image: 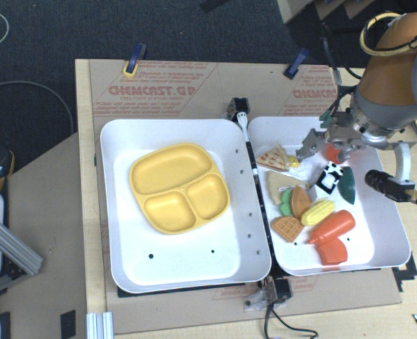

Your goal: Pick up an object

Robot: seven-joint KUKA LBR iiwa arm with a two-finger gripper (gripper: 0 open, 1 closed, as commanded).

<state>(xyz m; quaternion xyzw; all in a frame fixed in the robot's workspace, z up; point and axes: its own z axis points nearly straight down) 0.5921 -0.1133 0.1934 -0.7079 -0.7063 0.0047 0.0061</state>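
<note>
Approach step: the tool (326, 162) hangs low over the right bin (391, 249), its grip state indiscernible. Next move calls for closing on 1 toy, perhaps the corn (317, 211).

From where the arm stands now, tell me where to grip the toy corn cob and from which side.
Grip the corn cob across its narrow middle, coming straight down from above. It lies flat and slanted, so the end effector should close across its width. Its long sides look crowded by the orange carrot and neighbouring pieces, so expect a tight fit.
</note>
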